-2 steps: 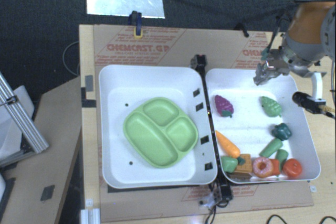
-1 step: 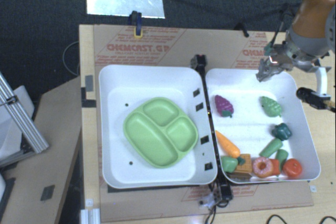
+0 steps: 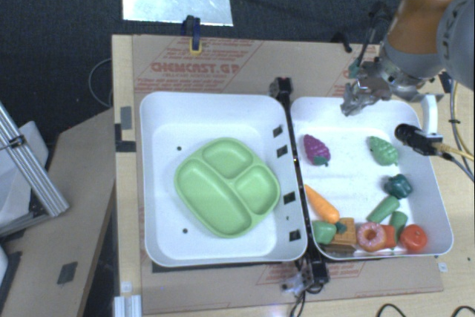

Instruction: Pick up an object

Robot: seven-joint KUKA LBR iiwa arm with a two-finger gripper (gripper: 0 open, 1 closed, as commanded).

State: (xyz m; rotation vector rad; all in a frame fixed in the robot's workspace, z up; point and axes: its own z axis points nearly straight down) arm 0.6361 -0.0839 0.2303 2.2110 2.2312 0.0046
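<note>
Arm: grey with orange band, seen at upper right; hand (image 3: 356, 102) is held over the far edge of the right shallow white bin (image 3: 439, 197), nothing seen between its fingers. Grip state: cannot be told.
Right bin: purple toy grape bunch (image 3: 317, 150), green leafy toy vegetable (image 3: 383, 151), dark green toy pepper (image 3: 398, 185), orange toy carrot (image 3: 322, 204), pink-iced toy doughnut (image 3: 370, 235), red toy tomato (image 3: 413, 237) are scattered inside, all apart from the hand.
Left bin: light green three-compartment plastic plate (image 3: 226, 187) is laid in the left shallow white bin (image 3: 159, 159).
Bench: brown sheet (image 3: 223, 63) is printed "CHEMCAST GP" in red.
</note>
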